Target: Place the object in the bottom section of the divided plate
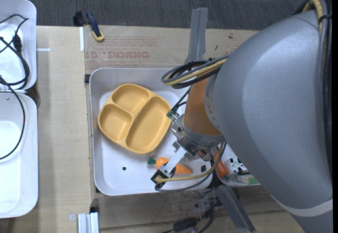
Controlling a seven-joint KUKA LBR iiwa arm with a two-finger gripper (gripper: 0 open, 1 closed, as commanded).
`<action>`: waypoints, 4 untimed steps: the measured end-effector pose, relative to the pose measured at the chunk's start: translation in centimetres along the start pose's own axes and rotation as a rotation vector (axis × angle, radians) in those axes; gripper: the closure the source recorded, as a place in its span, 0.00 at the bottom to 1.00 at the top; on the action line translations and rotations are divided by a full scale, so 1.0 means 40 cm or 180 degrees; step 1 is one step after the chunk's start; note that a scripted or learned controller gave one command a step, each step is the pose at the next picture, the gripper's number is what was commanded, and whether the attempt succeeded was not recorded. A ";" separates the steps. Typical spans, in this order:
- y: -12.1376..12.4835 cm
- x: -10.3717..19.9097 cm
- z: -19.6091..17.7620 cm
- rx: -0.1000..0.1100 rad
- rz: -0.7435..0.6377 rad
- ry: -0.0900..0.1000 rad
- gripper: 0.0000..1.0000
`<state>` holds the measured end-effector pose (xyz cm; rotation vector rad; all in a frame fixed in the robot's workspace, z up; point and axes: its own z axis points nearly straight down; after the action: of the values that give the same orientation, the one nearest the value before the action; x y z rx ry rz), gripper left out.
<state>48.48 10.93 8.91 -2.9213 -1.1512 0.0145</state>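
Faintly, red upside-down print (pixel 124 47) crosses the bench (pixel 58 121) above the divided plate (pixel 134 117).

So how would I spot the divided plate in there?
Look at the white bin under the grey arm. In its upper left lies the divided plate, mustard yellow with three sections, far larger than the small orange piece nearby.

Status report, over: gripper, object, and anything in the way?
Gripper low beside yellow plate. Orange object on bin floor by gripper, not in plate. Nothing seen between them.
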 end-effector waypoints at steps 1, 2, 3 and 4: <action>0.027 0.035 -0.532 -0.0020 0.1757 0.0006 1.00; -0.057 0.023 0.002 -0.0003 0.1326 -0.0008 1.00; 0.087 -0.108 -0.441 -0.0013 0.1558 -0.0001 1.00; 0.024 -0.052 -0.246 -0.0007 0.1713 -0.0006 1.00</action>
<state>47.71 8.82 18.75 -3.1272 -0.3339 0.0161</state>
